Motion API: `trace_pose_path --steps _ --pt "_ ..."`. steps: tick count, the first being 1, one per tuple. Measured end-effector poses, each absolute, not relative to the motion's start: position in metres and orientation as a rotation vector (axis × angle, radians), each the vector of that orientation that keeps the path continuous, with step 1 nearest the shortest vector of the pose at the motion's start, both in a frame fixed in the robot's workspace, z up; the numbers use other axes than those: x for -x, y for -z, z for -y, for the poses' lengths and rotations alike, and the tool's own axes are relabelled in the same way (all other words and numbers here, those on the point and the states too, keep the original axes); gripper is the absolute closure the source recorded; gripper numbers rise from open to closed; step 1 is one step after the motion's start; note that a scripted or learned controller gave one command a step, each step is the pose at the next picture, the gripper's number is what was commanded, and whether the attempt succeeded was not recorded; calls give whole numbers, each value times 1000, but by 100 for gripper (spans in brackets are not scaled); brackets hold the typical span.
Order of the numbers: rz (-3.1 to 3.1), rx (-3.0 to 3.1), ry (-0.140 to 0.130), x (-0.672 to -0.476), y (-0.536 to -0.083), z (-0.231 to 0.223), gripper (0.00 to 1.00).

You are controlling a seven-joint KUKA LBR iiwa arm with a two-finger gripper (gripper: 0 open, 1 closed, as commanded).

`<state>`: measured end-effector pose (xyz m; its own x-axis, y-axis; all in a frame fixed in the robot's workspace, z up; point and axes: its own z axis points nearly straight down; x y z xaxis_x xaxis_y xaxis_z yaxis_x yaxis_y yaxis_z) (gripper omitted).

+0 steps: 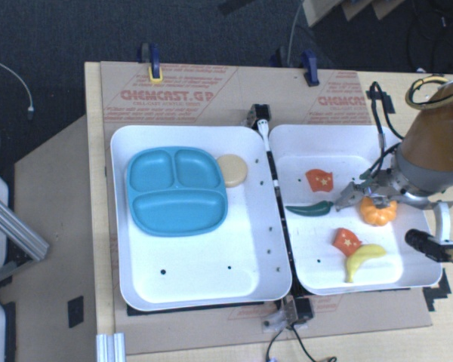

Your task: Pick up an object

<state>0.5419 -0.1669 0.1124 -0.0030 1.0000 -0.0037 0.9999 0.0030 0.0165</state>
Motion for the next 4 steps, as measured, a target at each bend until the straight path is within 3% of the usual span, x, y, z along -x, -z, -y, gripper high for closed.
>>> trace_pose_path --steps 1,4 --pt "-2215 -2211 -11 -541 -119 167 100" --pt "-2217 -2214 -5 -548 -273 173 100"
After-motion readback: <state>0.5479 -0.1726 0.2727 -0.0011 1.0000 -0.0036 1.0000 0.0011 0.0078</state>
